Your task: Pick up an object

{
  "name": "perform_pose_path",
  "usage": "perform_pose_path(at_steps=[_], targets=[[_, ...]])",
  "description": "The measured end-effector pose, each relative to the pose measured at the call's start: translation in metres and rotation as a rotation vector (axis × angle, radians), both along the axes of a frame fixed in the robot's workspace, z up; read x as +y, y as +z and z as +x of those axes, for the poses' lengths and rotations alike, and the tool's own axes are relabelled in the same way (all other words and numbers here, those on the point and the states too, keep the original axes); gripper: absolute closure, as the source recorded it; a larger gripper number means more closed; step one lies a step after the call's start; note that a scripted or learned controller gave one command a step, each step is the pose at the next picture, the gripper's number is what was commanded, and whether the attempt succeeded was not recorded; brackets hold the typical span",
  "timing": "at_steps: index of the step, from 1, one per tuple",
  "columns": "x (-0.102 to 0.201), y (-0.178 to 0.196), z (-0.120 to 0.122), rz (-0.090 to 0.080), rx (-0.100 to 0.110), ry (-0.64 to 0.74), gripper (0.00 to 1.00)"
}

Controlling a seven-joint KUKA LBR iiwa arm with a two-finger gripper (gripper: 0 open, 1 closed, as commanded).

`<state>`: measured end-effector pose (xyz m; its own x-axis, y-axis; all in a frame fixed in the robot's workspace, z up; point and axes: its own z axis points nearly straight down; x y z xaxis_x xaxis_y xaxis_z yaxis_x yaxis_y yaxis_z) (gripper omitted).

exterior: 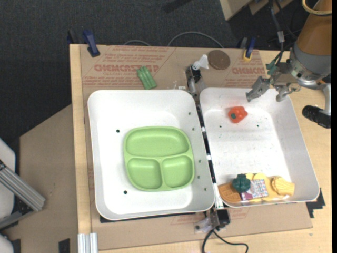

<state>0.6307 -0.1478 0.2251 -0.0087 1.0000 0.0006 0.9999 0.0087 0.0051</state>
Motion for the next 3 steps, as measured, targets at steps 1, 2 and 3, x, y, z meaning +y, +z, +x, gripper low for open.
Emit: perform_pose_path(at_steps=[1,2,3], targets=[[0.010,-0.089,0.023,0.002,0.014,-0.006,0.00],[0.035,-0.144,0.018,0.002,0.013,-0.006,0.00],[0.034,-0.129,0.020,0.000,0.004,-0.007,1.00]])
